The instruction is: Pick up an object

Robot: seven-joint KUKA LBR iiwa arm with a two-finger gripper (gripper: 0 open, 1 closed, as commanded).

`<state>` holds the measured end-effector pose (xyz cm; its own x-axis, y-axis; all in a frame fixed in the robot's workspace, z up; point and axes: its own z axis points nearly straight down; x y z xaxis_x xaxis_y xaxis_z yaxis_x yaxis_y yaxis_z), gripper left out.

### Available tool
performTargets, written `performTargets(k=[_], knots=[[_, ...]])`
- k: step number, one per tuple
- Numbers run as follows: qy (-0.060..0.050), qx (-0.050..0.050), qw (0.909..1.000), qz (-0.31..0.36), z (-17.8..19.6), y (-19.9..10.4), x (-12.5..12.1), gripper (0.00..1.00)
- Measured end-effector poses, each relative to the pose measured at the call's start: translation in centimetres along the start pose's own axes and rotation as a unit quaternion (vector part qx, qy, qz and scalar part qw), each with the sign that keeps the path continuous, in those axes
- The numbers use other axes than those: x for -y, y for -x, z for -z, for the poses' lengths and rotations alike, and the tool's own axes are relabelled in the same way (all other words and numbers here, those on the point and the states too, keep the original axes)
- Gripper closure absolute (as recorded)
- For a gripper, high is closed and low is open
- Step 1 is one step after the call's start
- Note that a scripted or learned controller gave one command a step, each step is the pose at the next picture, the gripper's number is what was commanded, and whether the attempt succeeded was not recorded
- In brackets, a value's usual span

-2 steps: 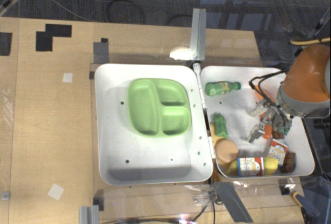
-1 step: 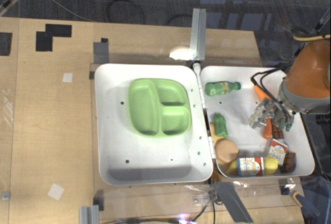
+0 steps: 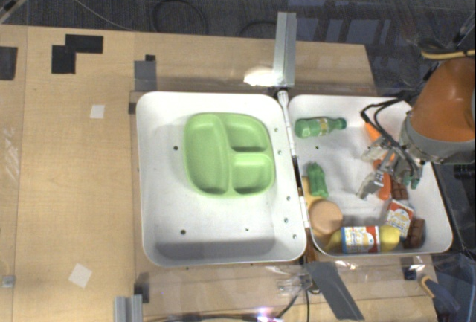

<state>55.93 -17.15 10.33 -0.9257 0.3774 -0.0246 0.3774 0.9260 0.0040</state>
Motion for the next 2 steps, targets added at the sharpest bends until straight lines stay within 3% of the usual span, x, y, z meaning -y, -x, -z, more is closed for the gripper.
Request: performTargets(k=[1, 2], knots=[[0.0, -0.005, 0.9993, 0.038, -1.3, -1.0, 1.1, 0.0], [0.0, -0.006, 0.9963, 0.086, -1.6, 5.1, -2.4, 0.0]])
